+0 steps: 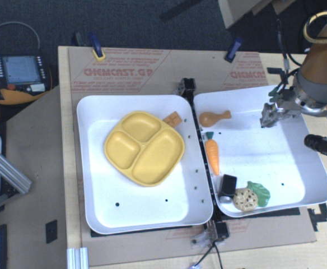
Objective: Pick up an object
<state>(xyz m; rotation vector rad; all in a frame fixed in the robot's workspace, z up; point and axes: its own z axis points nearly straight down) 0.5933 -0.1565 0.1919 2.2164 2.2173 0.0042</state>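
- Two shallow white plastic bins: left bin (pixel 96 195) bears a yellow three-section plastic plate (pixel 144 148), likely a drop spot; right bin (pixel 298 167) bears the pickables.
- My grey arm with the orange band (pixel 320 66) reaches over the right bin's far side.
- My gripper (pixel 269 118) hovers there, holding nothing; spread or pressed together, can't tell.
- Nearest target: tan toy drumstick (pixel 214 117), lying flat near the divider.
- Orange toy carrot (pixel 211 156) just beyond.

Two white bins: left bin (pixel 96 195), right bin (pixel 298 172). Yellow three-section plate (pixel 144 148), left of centre. Tan-brown drumstick (pixel 214 117); orange carrot (pixel 212 156) with green top; black block (pixel 228 184); beige speckled cookie (pixel 244 199); green leafy piece (pixel 260 192). Small brown block (pixel 172 119). Grey arm (pixel 319 72), orange band.
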